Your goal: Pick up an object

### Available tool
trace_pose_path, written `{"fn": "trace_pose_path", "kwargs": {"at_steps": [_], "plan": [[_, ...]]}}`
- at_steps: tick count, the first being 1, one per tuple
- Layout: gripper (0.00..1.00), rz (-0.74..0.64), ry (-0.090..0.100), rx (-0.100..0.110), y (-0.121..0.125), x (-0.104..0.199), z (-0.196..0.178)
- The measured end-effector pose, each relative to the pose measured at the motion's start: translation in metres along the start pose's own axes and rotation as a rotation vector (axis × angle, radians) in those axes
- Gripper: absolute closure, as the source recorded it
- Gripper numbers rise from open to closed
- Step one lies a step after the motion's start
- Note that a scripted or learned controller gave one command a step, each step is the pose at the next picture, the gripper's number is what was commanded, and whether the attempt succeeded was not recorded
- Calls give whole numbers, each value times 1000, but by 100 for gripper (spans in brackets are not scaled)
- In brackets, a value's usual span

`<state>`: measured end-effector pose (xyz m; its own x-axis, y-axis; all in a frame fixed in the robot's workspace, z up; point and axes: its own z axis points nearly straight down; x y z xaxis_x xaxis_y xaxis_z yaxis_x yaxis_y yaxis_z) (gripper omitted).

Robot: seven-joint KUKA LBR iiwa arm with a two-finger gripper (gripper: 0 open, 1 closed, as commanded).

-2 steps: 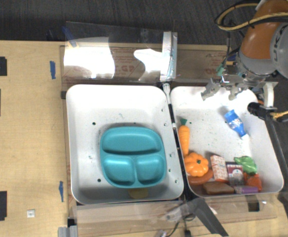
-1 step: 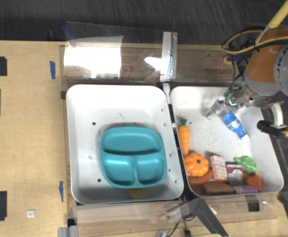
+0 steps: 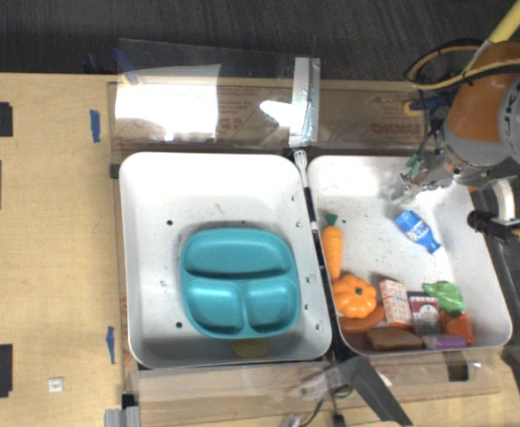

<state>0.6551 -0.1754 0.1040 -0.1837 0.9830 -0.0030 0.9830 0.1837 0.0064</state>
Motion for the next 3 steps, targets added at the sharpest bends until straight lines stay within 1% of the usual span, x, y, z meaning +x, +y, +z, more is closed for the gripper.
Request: {"fn": "trace_pose_path", "kwargs": {"at_steps": [1, 2, 3], "plan": [[0, 0, 0, 1, 0, 0, 1], [0, 67, 0, 3, -80, 1, 17], [0, 97, 3, 3, -130, 31, 16]]}}
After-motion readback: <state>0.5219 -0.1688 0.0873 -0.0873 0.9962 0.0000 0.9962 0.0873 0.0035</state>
